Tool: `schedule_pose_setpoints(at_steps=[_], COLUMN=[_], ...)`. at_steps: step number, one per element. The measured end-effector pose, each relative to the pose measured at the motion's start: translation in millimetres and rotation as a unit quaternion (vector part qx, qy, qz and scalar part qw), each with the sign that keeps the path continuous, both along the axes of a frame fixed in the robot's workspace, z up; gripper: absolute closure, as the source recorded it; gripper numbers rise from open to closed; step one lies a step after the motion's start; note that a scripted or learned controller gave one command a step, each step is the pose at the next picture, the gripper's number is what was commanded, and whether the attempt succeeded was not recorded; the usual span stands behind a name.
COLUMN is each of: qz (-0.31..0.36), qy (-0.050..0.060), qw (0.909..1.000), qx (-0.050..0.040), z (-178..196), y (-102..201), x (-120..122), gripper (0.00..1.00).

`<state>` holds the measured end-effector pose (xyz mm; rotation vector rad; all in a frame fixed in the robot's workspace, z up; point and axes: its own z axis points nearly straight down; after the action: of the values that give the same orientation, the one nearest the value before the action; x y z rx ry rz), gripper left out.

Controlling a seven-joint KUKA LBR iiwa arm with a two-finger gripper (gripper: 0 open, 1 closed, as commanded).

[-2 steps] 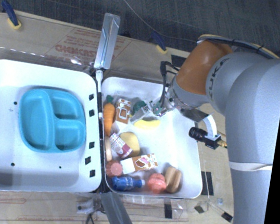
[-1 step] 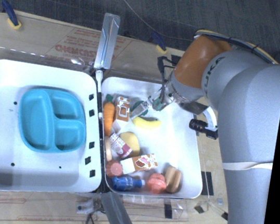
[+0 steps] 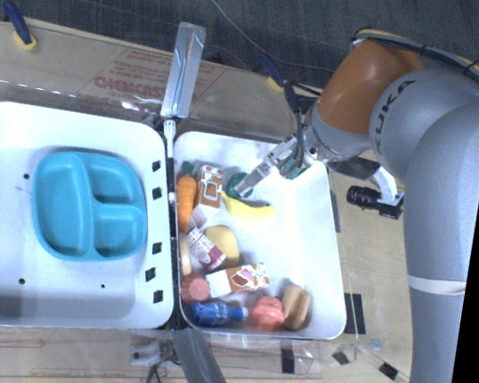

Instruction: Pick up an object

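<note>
The end effector [image 3: 248, 182] sits in the upper part of the right bin [image 3: 326, 245], its tip low over a banana [image 3: 251, 206] and beside a dark green item [image 3: 243, 183]; whether it is clenched or released I cannot tell. The arm [image 3: 430, 126] comes in from the right of the frame, its orange band [image 3: 360, 83] near the top. Below the banana, toward the bin's lower left, lie a carrot [image 3: 184, 200], a small carton [image 3: 212, 185], a yellow fruit [image 3: 224, 242], a snack box [image 3: 239, 280], a blue bottle [image 3: 218, 313], a red fruit [image 3: 267, 312] and a bread roll [image 3: 295, 304], crowded together. The left bin [image 3: 5, 194] holds 1 blue divided tray [image 3: 89, 205]. Both bins rest on the bench [image 3: 369, 342].
</note>
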<state>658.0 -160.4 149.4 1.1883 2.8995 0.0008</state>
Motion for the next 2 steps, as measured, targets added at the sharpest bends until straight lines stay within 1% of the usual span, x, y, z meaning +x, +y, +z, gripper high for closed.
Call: schedule_pose_setpoints(at_steps=[1, 2], qz=[-0.021, -0.165], qy=[-0.005, 0.002], qw=[0.9998, 0.9862], qx=[-0.0031, 0.0012], z=[-36.5, -56.3], y=[25.9, -35.8], x=[-19.9, -15.0], gripper=[0.0, 0.0])
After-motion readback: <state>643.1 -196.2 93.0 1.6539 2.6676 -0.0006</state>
